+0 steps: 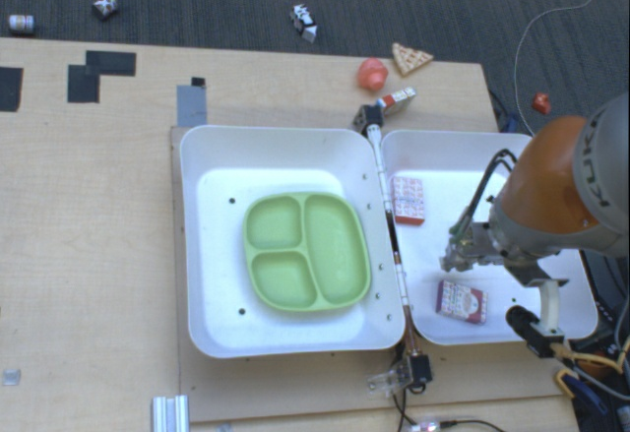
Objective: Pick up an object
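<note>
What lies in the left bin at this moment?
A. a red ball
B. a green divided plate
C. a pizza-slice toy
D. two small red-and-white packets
B: the green divided plate lies alone in the left bin, while both red-and-white packets lie in the right bin.

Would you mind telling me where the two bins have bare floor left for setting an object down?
In the left bin, only the strip around the green divided plate is bare, widest at its far-left side. The right bin is crowded: two red-and-white packets and the hand over the floor between them. Its freest patch is the far corner beyond the upper packet.
</note>
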Motion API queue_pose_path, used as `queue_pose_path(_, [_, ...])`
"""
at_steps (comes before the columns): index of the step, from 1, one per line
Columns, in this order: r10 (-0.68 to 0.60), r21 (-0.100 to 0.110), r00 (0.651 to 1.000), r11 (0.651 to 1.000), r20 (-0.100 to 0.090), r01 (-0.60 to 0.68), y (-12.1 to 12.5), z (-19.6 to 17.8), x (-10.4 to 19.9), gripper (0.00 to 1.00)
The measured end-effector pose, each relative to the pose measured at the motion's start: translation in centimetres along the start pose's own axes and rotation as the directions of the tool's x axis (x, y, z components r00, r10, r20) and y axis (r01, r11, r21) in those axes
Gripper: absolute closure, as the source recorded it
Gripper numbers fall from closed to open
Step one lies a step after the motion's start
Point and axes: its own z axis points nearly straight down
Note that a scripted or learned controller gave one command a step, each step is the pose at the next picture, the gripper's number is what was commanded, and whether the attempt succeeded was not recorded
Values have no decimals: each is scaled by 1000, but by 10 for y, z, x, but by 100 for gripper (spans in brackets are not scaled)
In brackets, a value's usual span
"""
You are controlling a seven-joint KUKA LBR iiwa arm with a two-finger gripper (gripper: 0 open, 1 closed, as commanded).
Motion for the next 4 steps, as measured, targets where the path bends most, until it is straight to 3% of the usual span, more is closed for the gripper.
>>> queue_pose_path(1, [0,0,1000,1000,0,0,0,0,0,0])
queue_pose_path(2, [3,12,1000,1000,0,-3,-12,23,4,0])
queue_pose_path(3, [2,5,1000,1000,0,-2,-9,12,4,100])
queue_pose_path(4, [2,5,1000,1000,0,-2,-9,12,5,0])
